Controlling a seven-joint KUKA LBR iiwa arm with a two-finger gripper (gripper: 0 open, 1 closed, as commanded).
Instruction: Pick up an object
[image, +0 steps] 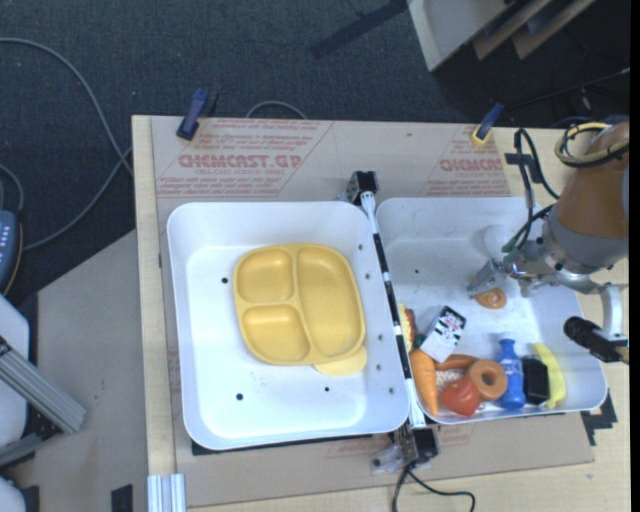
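**Though Close to the Tan Disc, Risked Coming Away with Nothing**

While poised low in the right bin (440, 207), found the tool (503, 272) just beside the tan disc (490, 297), on its far side, perhaps touching it. Could not tell how far open the tool was, nor whether anything was in it. Judged the disc the likeliest thing to be picked, lying alone on bare white floor.

Feared a plain miss first: looked small, flat and rounded, so could have been nudged aside or pressed down rather than taken. Feared a skid next, since the bin floor looked smooth, hard plastic with little to stop a light piece. Counted the bin wall beyond the disc as a further hazard for a low wrist.

Noted a crowded heap well apart from the disc, toward the near rim: a brown ring (488, 378) like a doughnut, a glossy red ball (460, 398), a tapered orange carrot shape (424, 375), a blue bottle (510, 372) and a curved yellow banana (552, 375), all seemingly toy plastic and touching one another. Thought any grab there likely to catch two things or wedge between them. Saw a white card (445, 328) with black marks between disc and heap, too flat to pinch easily.

Left alone the yellow plate (300, 300), smooth, in three compartments, well apart from the disc in the other bin. Took the worktop (250, 160) for printed board.
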